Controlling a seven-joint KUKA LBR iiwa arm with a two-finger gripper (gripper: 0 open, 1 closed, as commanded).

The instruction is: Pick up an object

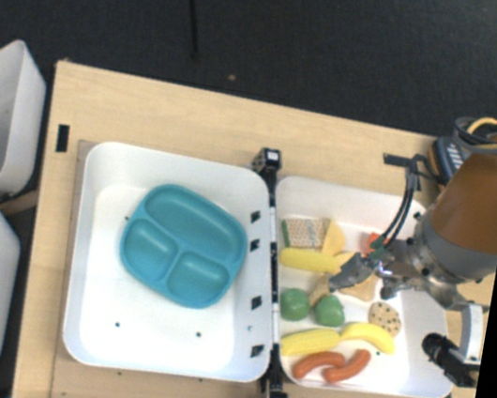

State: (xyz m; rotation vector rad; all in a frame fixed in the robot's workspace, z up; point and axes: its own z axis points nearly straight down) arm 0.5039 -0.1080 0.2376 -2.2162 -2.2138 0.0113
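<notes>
The bench (pixel 52 235) carries two white bins; the left bin (pixel 92 328) holds a blue divided plate (pixel 185 245). In the right bin (pixel 429 392), toy food lies crowded: yellow corn (pixel 309 260), two bananas (pixel 338 339), a red sausage (pixel 333 367). The jaws (pixel 357 272) hover low just beside the corn; how wide they stand cannot be told. This looks like the approach, and the next move calls for settling on one piece.
</notes>
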